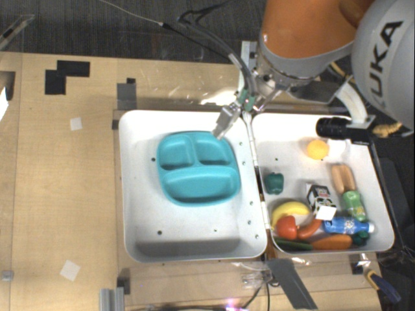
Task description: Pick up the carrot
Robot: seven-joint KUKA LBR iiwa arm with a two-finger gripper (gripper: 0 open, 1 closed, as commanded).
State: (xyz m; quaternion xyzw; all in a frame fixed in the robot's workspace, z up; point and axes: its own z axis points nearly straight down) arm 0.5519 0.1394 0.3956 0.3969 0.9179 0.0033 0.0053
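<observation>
Orange carrot lies in right bin — front corner.

Wooden bench bearing two white bins

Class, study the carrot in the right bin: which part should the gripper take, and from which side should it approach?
Grip the carrot at its middle, from above, closing across its narrow width. It lies flat and lengthwise along the bin's near wall, crowded by the blue bottle behind, so only the top is free.

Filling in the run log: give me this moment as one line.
task: pick up carrot | gripper: above teal tray's far right corner, left bin | carrot: right bin's near edge, unheld | status: not grasped
</observation>
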